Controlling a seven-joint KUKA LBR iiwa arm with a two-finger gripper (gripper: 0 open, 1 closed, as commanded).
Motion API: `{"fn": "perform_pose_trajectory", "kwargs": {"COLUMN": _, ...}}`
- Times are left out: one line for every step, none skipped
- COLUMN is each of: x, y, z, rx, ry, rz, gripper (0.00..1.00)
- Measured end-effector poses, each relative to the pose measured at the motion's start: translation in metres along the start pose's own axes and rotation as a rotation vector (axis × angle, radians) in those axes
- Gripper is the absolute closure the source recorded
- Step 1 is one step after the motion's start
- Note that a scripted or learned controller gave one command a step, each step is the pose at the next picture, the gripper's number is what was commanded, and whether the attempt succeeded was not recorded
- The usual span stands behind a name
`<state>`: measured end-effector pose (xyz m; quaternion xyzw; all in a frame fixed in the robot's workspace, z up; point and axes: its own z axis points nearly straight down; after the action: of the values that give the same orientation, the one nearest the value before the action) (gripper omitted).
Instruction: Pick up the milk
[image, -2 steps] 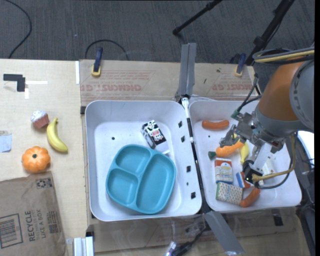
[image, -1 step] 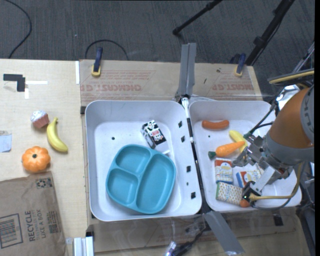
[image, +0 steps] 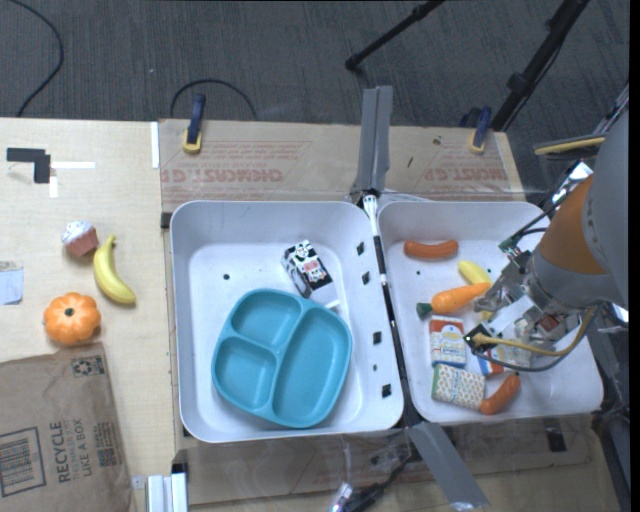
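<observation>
Two bins, and the tool is over the wrong one. The milk (image: 306, 268) sits in the left bin (image: 190, 300), close against the upper rim of the blue tray (image: 285, 360). The gripper (image: 503, 298) hangs low in the right bin (image: 585, 395), by a carrot (image: 460, 297) and boxes (image: 449, 342). Whether it is open or closed cannot be told.

Risks:
- Closing here would likely take the wrong item.
- A low crossing could strike the bin walls.
- At the milk, the tray rim may block the grasp and tip the carton.
</observation>
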<state>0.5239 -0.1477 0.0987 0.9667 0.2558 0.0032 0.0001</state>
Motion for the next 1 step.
{"fn": "perform_pose_trajectory", "kwargs": {"x": 0.0728, "y": 0.0629, "z": -0.0008, "rx": 0.031, "ry": 0.009, "rz": 0.027, "gripper": 0.0}}
